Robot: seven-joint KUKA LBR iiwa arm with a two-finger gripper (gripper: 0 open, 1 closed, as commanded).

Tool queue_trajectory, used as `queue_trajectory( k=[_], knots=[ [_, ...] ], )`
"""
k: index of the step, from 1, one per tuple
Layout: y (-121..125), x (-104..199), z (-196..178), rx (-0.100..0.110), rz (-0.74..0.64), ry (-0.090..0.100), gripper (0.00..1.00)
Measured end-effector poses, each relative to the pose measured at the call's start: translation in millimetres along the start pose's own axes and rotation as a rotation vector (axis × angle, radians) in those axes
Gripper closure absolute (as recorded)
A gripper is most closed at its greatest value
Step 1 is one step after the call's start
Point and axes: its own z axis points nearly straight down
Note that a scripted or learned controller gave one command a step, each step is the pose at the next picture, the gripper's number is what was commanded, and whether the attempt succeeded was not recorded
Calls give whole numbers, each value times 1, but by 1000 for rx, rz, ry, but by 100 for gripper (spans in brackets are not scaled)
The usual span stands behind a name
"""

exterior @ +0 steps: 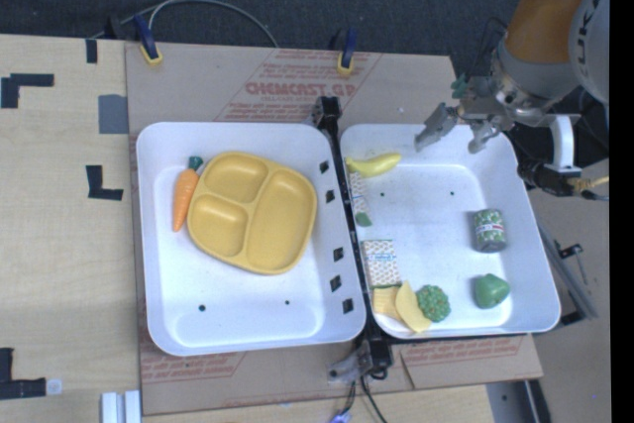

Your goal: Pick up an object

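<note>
With its jaws spread open and empty above the right bin's [525,213] far rim, the gripper [458,132] hangs nearest the toy banana [373,163] lying in that bin's far left corner, probably light, stiff, slick plastic best pinched across its narrow middle.

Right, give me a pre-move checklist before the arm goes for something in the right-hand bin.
1. Fingers open: ok. The gripper shows its two fingers spread apart.
2. Nothing already held: ok. No object sits between the fingers.
3. Gripper position: ok. It hangs over the right bin at its far edge.
4. Nearest target free: ok. The banana lies apart from other items, near the bin's far left corner.
5. Other targets: ok. The can and green pepper lie separate; the broccoli touches a yellow piece.
6. Height above the bin floor: cannot tell.
</note>
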Motion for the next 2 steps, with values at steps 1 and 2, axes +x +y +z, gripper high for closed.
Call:
queue_trajectory(
  k=[1,2],
  knots=[
    [5,19,84,2,0,0,0],
    [10,32,149,-1,1,-2,0]
  ],
)
